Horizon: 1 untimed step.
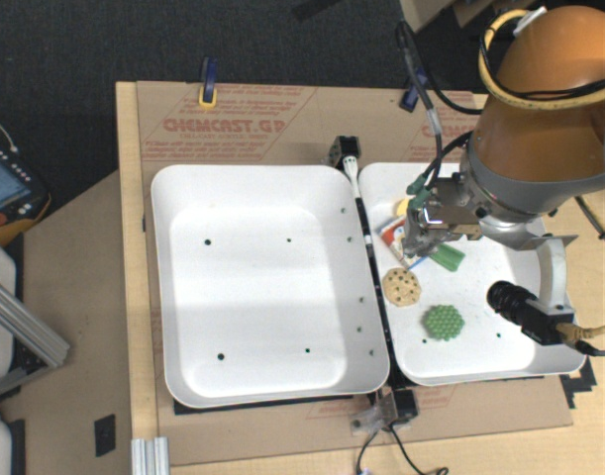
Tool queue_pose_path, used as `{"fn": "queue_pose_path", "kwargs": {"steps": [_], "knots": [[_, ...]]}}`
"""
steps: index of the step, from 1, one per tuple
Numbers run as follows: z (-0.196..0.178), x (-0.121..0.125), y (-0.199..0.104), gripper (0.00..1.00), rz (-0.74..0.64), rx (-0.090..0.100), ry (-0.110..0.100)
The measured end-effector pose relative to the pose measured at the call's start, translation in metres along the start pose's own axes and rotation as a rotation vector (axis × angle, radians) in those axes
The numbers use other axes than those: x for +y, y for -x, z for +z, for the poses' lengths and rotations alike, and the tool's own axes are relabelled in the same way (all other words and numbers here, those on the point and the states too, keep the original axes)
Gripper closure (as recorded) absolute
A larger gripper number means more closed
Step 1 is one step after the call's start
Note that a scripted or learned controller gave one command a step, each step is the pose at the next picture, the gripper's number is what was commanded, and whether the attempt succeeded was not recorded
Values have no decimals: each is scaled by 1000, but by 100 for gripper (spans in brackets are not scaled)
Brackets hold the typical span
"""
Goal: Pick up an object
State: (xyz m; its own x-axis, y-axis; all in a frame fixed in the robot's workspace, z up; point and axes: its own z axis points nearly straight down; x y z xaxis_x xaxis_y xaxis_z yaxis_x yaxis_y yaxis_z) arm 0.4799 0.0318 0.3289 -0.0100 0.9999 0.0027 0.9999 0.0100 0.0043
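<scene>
1. White plastic left bin point(252, 265) takes up the left half of the bench, with a few small dark dots on its floor.
2. White right bin point(416, 349) sits touching it and holds every loose object.
3. A small red piece point(391, 233) lies near the dividing wall, partly hidden under the gripper. It looks thin and light, and probably awkward to pinch.
4. A tan disc point(402, 287) like a toy cookie lies flat just below it. It is likely light and stiff, best taken across its edges.
5. The gripper point(418, 240) hangs low over the cluster, between the red piece and a green block. Whether it is open or closed, or holding anything, cannot be told.
6. A green ball point(443, 322) with a bumpy surface sits apart, nearer the front. It probably rolls, so a hold across its middle suits it.
7. The green block point(448, 258) lies tilted just beside the gripper. It seems rigid and light, easiest to take across its short sides.
8. The grey and orange arm point(545, 97) enters from the right.
</scene>
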Motion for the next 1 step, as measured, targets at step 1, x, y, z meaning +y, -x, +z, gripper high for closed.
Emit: {"fn": "queue_pose_path", "kwargs": {"steps": [1], "knots": [[-61, 1, -56, 100, 2, 0, 4]]}}
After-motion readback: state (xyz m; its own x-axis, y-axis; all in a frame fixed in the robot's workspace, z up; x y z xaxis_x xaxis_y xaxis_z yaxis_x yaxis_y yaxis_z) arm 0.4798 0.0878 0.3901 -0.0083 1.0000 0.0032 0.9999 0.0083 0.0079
